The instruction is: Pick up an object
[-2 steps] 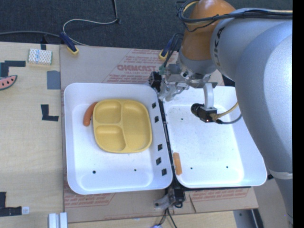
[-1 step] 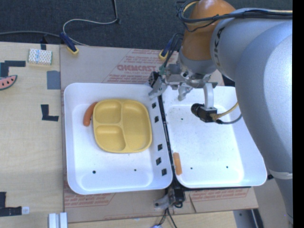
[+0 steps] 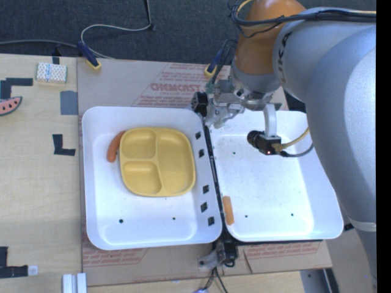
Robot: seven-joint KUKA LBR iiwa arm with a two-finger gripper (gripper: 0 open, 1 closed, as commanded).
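A yellow divided plate (image 3: 157, 161) lies in the left bin (image 3: 101, 224). An orange sausage-shaped piece (image 3: 113, 147) rests against the plate's left edge. Another small orange piece (image 3: 228, 210) lies at the left wall of the right bin (image 3: 317, 221), near its front. My gripper (image 3: 211, 113) hangs over the divide between the two bins at their far end, under the orange wrist band. I see nothing held in it.
The grey arm (image 3: 330, 72) covers the right bin's far right corner. A black cable end with a red light (image 3: 266, 143) dangles over the right bin. A small checkered block (image 3: 51, 72) and a watermelon-slice toy (image 3: 9, 105) lie on the bench at left.
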